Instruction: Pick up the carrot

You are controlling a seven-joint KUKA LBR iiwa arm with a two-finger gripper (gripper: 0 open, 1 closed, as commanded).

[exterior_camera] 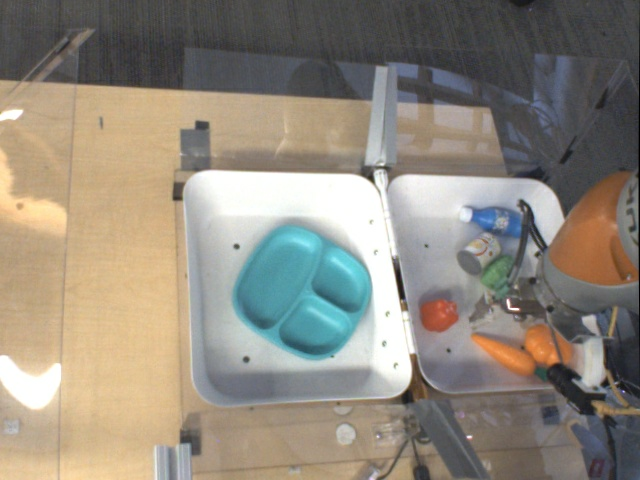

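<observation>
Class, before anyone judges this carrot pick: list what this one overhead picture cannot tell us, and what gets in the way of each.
- Gripper finger state: too small, camera view, arm overhead.
- Second orange item beside the carrot: partly under the arm, identity unclear.
- Green object: partly hidden by cables and gripper.
- Right bin right wall: covered by the arm.

An orange carrot (505, 355) with a green stem end lies flat and slanted in the lower right of the frame, tip pointing left.
</observation>
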